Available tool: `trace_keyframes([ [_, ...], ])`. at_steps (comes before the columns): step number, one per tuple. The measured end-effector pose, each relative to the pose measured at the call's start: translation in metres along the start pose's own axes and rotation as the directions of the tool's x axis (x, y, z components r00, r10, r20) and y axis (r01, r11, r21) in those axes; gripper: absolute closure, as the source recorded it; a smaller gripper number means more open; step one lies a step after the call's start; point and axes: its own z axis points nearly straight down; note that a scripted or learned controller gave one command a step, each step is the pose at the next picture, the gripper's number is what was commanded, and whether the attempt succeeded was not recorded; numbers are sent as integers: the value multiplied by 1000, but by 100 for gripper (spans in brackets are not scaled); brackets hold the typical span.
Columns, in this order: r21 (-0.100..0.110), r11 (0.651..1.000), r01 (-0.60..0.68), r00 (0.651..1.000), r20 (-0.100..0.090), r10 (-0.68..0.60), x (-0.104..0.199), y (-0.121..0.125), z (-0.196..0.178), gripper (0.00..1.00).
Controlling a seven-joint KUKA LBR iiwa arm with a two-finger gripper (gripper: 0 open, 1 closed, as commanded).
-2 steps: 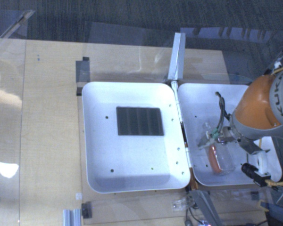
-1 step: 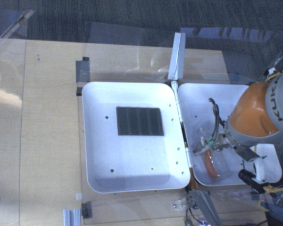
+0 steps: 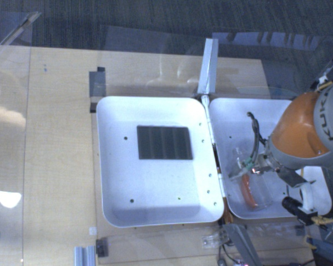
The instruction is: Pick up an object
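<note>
Our gripper [image 3: 250, 168] hovers low in the right bin [image 3: 227, 118] | grip state: we cannot tell | sausage [image 3: 249, 193] lies just nearer, long axis running near-to-far | left bin [image 3: 114, 148] has a dark grate [image 3: 164, 143]

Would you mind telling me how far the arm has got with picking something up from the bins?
Done: the arm has reached over the right bin, with its gripper low near a clear plastic item and a reddish sausage-shaped object. In hand: nothing visibly; the sausage-shaped object lies on the bin floor. Left: grasping and lifting an object. The left bin holds a dark ribbed rectangle.
</note>
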Motion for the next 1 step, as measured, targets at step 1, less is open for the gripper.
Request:
trace_keyframes([
  [1, 29, 996, -80, 997, -10, 80, 43, 147, -77, 100],
])
